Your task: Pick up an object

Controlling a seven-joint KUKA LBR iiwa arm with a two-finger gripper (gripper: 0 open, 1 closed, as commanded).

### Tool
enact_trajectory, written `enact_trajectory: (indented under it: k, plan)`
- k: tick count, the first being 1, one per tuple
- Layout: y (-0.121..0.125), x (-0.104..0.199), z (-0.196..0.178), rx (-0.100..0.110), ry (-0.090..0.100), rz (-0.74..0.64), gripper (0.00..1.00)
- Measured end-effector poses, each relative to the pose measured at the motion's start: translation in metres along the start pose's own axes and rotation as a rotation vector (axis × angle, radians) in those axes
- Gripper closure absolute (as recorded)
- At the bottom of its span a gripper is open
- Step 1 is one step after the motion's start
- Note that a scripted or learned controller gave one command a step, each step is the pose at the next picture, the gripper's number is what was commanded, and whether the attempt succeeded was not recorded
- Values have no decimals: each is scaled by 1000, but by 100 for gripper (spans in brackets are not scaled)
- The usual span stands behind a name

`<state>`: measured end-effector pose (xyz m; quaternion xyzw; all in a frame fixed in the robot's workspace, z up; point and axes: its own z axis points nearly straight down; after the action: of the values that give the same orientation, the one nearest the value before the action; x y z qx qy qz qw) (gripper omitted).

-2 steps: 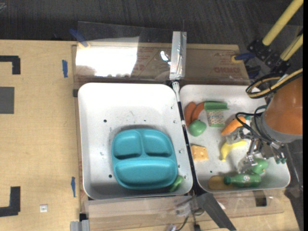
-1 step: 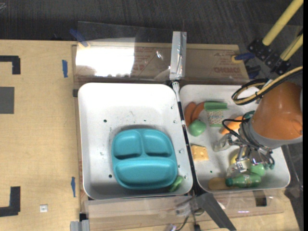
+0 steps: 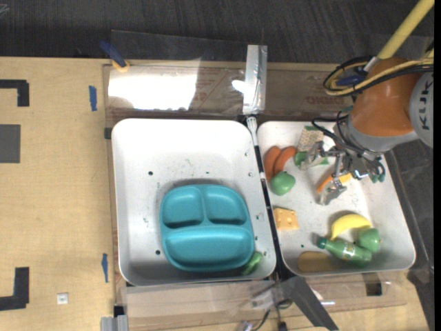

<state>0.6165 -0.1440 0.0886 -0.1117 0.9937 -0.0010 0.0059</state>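
The right bin [image 3: 393,205] holds a scatter of smooth, toy-like pieces: a rounded orange-red one [image 3: 278,158] against its left wall, a round green one [image 3: 282,183] just below it, a pale yellow holed wedge [image 3: 286,218] lower still, and at lower right a curved yellow banana [image 3: 348,224] touching a glossy green bottle shape [image 3: 346,251] and a flat brown oval [image 3: 313,259]. The gripper [image 3: 335,187] hangs over the bin's middle, metal and tangled with wires; I cannot tell how its claw stands. The arm [image 3: 386,112] enters from the upper right. In the left bin [image 3: 131,185] lies a matte teal compartment tray [image 3: 205,226].
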Motion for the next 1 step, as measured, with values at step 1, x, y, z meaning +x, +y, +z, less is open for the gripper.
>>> enact_trajectory:
  k: [1]
  plan:
    - [42, -9, 0, -2, 1, -28, 0]
